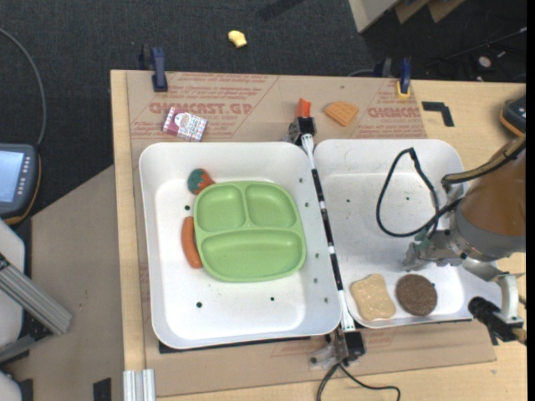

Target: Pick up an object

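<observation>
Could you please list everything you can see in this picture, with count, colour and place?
Bins: two, white, side by side on the bench.
Divided plate: one, green, three compartments, in the left bin.
Carrot-like piece: one, orange, against the plate's left edge.
Small round item: one, green and red, at the plate's upper left corner.
Bread-like slice: one, tan, right bin's near edge.
Round patty: one, brown, right of the slice.
Cracker-like piece: one, orange, on the bench behind the bins.
Small packet: one, pink and white, bench behind left bin.
Clamps: two, blue, bench's back edge.
Small lump: one, yellow, on the floor.
Cable: one, black, looping over the right bin.
Arm: one, grey with orange band, over the right bin.
</observation>
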Motion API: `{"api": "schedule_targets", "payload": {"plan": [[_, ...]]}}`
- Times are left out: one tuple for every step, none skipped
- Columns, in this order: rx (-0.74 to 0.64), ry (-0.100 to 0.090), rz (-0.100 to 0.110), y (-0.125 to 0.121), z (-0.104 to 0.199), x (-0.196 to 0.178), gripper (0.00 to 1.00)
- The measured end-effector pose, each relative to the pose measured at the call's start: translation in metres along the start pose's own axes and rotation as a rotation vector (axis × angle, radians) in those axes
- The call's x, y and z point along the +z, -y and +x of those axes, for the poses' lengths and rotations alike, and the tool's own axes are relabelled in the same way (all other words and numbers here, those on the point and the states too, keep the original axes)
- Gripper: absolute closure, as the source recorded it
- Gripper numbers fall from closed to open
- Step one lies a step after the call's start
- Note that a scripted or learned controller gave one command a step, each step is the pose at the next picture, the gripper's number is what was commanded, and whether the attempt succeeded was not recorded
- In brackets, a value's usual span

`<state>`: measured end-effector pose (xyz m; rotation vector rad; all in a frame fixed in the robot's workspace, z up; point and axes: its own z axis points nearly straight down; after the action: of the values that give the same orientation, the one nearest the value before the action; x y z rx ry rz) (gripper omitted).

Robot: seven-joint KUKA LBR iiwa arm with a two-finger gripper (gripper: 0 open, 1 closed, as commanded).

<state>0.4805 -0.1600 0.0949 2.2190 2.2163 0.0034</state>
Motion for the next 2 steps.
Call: {"api": "schedule_targets", "payload": {"plan": [[0.0, 0.0, 0.001, 0.0, 0.0, 0.001, 0.0], [-0.003, 0.002, -0.002, -0.085, -0.035, 0.011, 0.0]]}}
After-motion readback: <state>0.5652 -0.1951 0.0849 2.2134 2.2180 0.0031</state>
